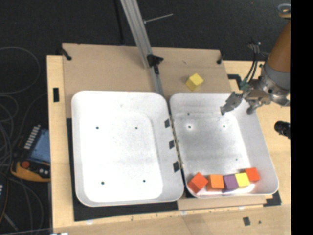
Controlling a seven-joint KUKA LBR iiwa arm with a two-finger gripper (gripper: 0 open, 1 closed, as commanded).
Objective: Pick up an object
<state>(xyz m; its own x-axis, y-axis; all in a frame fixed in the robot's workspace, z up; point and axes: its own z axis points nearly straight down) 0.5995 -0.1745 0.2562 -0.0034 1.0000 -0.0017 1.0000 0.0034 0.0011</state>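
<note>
Here we start with the counter (205,67), a pale wooden surface with a brown board across its far part. On it we see two shallow white bins side by side. The left bin (83,131) shows only a few small dark dots on its floor. The right bin (254,146) touches it along a shared edge fitted with small dark clips.

Next we note the arm (279,58), which enters from the right edge of the view, its orange band above a grey wrist. A slanted metal rail (139,28) runs from the top of the view down to the far end of the seam between the bins.

The tool (239,104) hangs over the far right corner of the right bin. Its two fingers stand apart, released, with nothing between them.

Along the near wall of the right bin we count five blocks in a row, each touching the next: an orange-red block (198,181), an orange block (216,181), a purple block (230,182), a yellow block (242,179) and a red-orange block (252,174). All lie well apart from the tool.

A yellow cube (194,81) rests on the brown board, just beyond the far rim of the right bin.

At the left edge, off the counter, we see a handheld controller (34,153) among black cables.
</note>
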